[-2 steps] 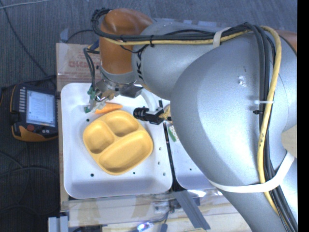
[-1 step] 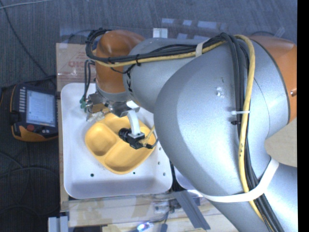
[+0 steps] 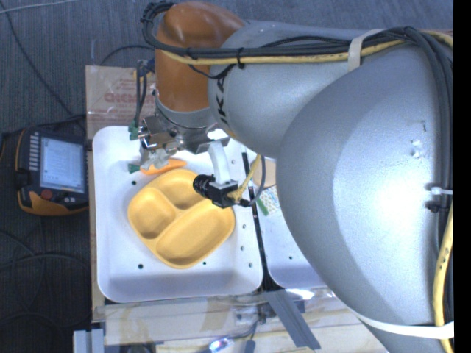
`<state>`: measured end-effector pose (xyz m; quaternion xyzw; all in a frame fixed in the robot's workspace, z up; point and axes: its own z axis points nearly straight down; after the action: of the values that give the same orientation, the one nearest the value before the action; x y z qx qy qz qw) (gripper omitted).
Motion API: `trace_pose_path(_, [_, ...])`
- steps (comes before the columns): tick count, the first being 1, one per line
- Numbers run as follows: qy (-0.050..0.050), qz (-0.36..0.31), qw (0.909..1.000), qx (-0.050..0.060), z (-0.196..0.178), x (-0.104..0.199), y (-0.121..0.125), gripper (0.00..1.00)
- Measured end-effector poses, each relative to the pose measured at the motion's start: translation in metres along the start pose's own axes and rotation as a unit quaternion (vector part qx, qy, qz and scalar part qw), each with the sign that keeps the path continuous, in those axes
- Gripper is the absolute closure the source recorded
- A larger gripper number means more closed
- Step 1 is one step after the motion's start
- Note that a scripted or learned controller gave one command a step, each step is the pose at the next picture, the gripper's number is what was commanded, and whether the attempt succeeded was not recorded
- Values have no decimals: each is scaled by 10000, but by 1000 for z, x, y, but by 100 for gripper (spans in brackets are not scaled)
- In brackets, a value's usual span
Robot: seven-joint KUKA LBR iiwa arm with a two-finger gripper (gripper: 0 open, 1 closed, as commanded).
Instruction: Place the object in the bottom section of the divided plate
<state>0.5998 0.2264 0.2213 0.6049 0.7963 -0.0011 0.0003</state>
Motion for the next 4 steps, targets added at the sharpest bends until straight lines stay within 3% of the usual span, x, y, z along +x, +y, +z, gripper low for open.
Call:
trace_pose_path(1, [6,831,9965,25,98,24,-94,100])
trace_pose_path(2, [24,311,9995,-61,127,3,-32,100])
trace_pose_path(3, [-14,-533,9984,-173,125,17,-65,100])
trace_pose_path(4, [-23,-973,9950,-209,124,22,-94,100])
